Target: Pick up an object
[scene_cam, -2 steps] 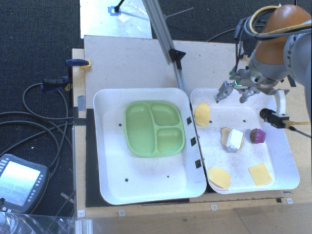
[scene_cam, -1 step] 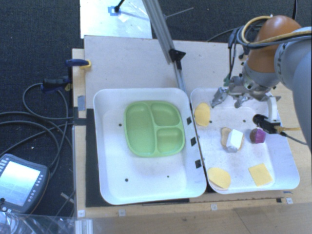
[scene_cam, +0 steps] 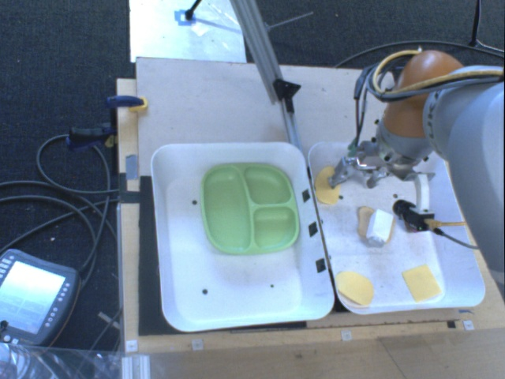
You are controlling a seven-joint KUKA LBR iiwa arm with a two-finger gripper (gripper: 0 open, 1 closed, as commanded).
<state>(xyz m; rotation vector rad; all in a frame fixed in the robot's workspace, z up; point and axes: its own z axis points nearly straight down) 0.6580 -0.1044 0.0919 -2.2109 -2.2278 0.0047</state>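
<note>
The right bin (scene_cam: 465, 294) holds several pieces of toy food. A round yellow piece (scene_cam: 326, 188) lies at its far left, near the wall. A pale block on a tan slice (scene_cam: 375, 227) sits in the middle. A yellow disc (scene_cam: 355, 288) and a yellow square slice (scene_cam: 421, 283) lie near the front. My gripper (scene_cam: 357, 171) hangs low over the far part of this bin, just right of the round yellow piece and behind the pale block. Nothing shows in its grasp.
The left bin (scene_cam: 177, 290) holds a green divided plate (scene_cam: 249, 208). A slanted metal pole (scene_cam: 264, 50) crosses the back of the bench and ends near the wall between the bins. Cables and a pendant (scene_cam: 31, 290) lie left of the bench.
</note>
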